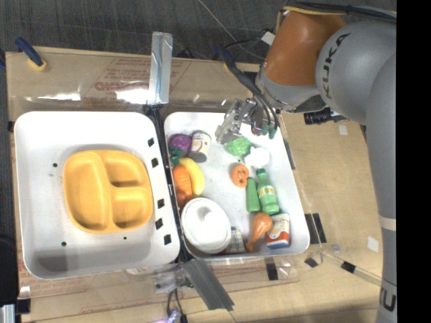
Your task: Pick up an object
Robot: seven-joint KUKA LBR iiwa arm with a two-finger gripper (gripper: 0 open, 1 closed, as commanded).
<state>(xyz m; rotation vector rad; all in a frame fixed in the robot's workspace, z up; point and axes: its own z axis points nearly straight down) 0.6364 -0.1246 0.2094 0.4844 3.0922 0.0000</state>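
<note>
Brown cardboard-covered worktop (81, 79) carries two bins; the metal hand (241, 122), grip state unclear, hovers just above-left of the crumpled pale-green soft object (238, 146) in the right white bin (296, 194).

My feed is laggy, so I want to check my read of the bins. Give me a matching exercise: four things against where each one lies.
Things:
1. yellow tray
2. white bowl
3. green bottle
4. gripper

Places:
A. near corner of the right bin, beside the divider
B. far end of the right bin, above the toys
C. middle of the left bin
D. right side of the right bin, lying flat

Pairs: 1-C, 2-A, 3-D, 4-B
</note>
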